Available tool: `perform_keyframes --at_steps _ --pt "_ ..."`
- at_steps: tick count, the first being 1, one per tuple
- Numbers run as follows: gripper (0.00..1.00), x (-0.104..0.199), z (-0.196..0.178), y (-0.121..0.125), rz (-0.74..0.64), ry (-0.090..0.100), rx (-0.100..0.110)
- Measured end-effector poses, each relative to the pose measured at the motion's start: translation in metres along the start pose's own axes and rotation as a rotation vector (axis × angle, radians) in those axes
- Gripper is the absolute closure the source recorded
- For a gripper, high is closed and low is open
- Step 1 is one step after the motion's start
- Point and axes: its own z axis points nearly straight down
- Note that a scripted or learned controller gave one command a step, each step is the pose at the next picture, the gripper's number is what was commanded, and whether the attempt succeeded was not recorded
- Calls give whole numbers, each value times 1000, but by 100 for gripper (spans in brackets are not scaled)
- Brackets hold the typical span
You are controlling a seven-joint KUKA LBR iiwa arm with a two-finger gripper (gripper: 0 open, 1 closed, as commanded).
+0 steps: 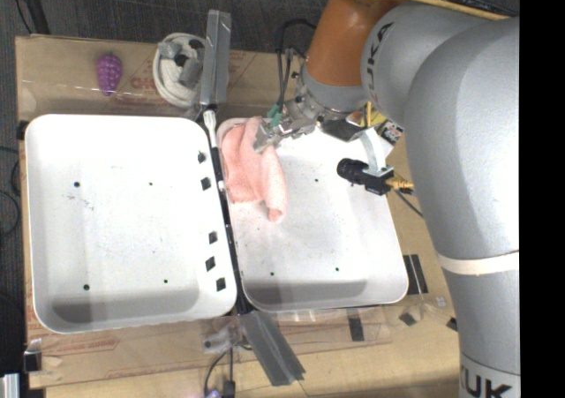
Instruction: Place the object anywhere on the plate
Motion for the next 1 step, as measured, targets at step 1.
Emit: perform_keyframes --at_steps 1 --pt "100 1 -40 0 -7 0 0"
